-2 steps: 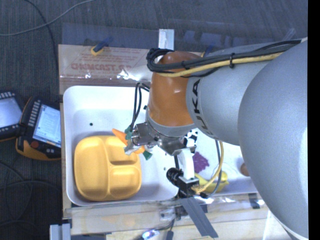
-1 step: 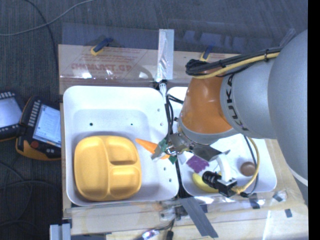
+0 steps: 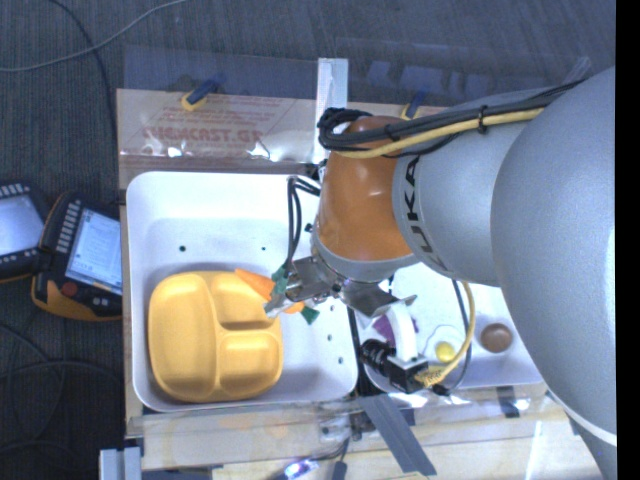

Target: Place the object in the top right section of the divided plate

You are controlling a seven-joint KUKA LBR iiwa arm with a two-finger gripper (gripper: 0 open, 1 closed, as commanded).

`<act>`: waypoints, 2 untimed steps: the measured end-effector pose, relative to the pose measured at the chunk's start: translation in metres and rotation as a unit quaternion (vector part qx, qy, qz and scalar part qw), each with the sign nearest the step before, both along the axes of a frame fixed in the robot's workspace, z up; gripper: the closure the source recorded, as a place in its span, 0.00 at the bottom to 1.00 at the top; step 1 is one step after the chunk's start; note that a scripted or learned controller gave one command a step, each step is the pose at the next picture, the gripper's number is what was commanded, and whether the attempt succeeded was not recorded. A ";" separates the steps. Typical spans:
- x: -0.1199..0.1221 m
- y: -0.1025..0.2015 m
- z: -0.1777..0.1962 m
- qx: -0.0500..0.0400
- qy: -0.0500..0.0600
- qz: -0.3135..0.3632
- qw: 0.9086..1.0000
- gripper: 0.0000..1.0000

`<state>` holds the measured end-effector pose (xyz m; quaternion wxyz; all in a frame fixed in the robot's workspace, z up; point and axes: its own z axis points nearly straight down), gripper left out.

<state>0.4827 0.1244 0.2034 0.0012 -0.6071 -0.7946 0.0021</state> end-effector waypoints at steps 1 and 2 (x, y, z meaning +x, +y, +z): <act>0.001 -0.036 0.025 0.000 -0.001 0.035 0.999 1.00; 0.001 0.004 0.034 0.000 -0.001 0.174 0.985 1.00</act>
